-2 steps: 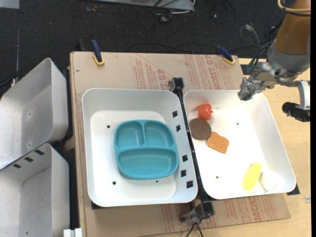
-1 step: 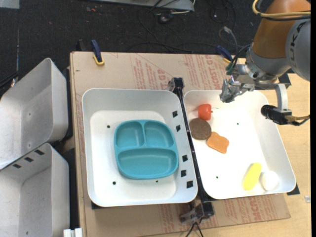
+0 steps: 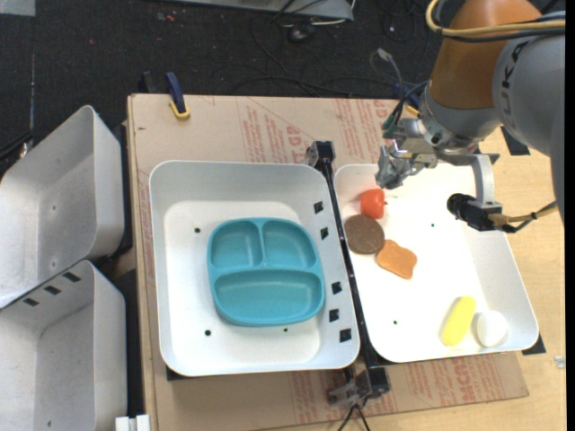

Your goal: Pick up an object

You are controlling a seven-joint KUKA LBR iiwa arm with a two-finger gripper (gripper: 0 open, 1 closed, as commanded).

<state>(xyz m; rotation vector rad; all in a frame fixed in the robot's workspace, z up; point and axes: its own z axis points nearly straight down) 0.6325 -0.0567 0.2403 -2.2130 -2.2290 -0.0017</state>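
Camera view: arm enters from right, jaws point(image 3: 393, 176) poised over far left corner of right bin point(image 3: 503, 268), just above red ball point(image 3: 373, 203). Jaw state: cannot tell. Nothing seen between them. Right bin contents: red ball, brown disc point(image 3: 365, 234), orange piece point(image 3: 396, 260), yellow block point(image 3: 457, 321), white ball point(image 3: 490, 329). Left bin point(image 3: 180, 321): teal divided tray point(image 3: 266, 271). Both bins rest on desk point(image 3: 234, 128).

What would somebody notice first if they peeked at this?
Probably the bright teal divided plastic plate lying alone in the left white bin. Next, the big grey arm with its orange band, its gripper hanging just above a small red-orange toy tomato in the right white bin.
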